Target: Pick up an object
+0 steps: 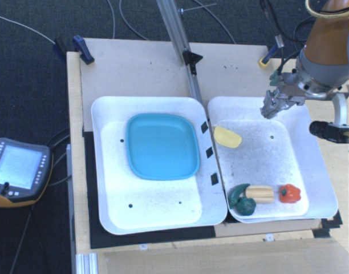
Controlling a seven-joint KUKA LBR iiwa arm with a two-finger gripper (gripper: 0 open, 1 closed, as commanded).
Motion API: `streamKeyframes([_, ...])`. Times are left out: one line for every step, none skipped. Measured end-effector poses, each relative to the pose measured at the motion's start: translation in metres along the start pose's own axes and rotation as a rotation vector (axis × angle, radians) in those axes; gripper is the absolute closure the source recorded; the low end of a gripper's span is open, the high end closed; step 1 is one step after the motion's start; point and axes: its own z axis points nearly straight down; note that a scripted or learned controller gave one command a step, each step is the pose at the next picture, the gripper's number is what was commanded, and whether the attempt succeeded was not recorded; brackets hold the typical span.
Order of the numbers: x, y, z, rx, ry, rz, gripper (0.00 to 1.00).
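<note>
In the right bin (311, 153), a pale yellow piece (227, 137) lies near the far left corner. Along the near wall sit a dark green object (242, 199), a tan block (260, 194) and a red pepper-like object (289, 193), close together. My gripper (270, 109) hangs over the far edge of the right bin, well apart from all of them. Nothing shows between its tips.
The left bin (106, 153) holds a blue square plate (162, 146). A slanted metal pole (175, 30) crosses the bench behind the bins. Blue clamps (83, 48) sit at the bench's far corners. A handheld pendant (17, 170) lies on the floor at left.
</note>
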Motion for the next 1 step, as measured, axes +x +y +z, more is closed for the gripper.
streamKeyframes([0.0493, -0.006, 0.0031, 0.004, 0.001, -0.003, 1.0])
